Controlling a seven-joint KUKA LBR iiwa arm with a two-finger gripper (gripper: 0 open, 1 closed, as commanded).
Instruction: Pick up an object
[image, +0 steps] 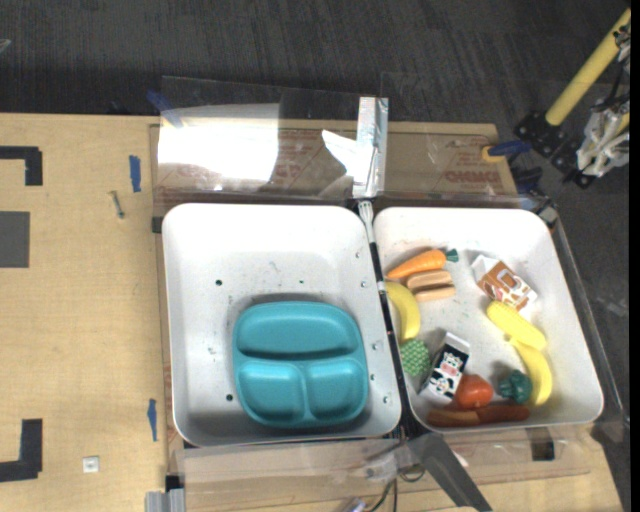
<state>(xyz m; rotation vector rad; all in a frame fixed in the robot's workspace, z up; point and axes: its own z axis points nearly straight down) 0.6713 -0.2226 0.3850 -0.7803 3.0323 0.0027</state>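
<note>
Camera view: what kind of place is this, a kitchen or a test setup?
Most likely a lab test bench, not a kitchen: two white bins on a plywood top, toy food in the right bin, and a teal divided tray in the left.

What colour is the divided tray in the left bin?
Teal, seen clearly in the camera view: the divided tray lies in the left bin.
</note>
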